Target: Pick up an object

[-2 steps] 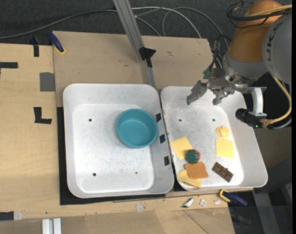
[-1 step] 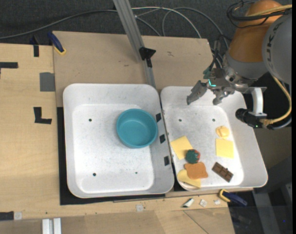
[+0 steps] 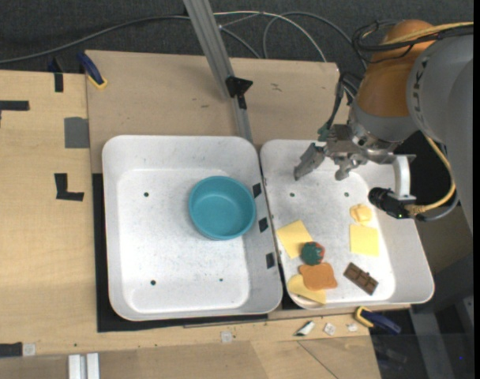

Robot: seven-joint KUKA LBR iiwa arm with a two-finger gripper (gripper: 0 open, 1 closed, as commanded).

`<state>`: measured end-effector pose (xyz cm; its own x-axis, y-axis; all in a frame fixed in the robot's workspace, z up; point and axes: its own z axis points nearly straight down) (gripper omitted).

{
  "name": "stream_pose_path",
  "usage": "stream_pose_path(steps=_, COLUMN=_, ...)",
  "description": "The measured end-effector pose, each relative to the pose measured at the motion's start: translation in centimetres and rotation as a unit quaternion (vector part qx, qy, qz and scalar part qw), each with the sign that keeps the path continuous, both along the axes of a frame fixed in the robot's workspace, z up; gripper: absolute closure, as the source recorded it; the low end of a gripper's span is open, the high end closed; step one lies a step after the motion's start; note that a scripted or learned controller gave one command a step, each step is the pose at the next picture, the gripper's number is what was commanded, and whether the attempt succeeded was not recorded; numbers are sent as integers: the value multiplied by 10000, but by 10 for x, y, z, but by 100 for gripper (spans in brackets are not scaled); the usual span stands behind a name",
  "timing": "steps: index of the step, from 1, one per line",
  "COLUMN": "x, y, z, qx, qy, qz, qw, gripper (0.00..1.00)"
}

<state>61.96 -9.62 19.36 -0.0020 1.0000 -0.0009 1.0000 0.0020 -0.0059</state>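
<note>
The right bin [image 3: 406, 287] holds a cluster of small toy food pieces toward its near end. A flat yellow square [image 3: 294, 238] lies nearest the bin's left wall, set slightly askew so its corners point diagonally. Just beside it, at its lower right corner, sits a round dark green piece [image 3: 311, 253] with a bit of red at its edge. Below that lies an orange toast-shaped piece [image 3: 318, 275], overlapping a pale yellow slice [image 3: 301, 290] at the bin's near rim. To the right are a brown chocolate bar [image 3: 360, 278], its long axis running from upper left to lower right, a second yellow square [image 3: 365, 241] sitting nearly upright in the view, and a small pale yellow lump [image 3: 361, 212] just above it.

The pincer [image 3: 324, 164] hangs over the far end of the same bin, its 2 fingers spread wide with nothing between them. All the pieces lie nearer the camera than the pincer, apart from it; the small lump is closest.

The left bin [image 3: 129, 212] holds a blue bowl [image 3: 221, 207], standing upright.
</note>
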Motion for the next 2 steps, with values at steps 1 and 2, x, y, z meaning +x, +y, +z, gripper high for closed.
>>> stream_pose_path(steps=1, x=-2, y=-1, z=-44, qx=0, qy=3, qz=-1, qw=10000, gripper=0)
stream_pose_path(steps=2, x=1, y=1, z=-89, qx=1, qy=3, qz=0, qw=10000, gripper=0)
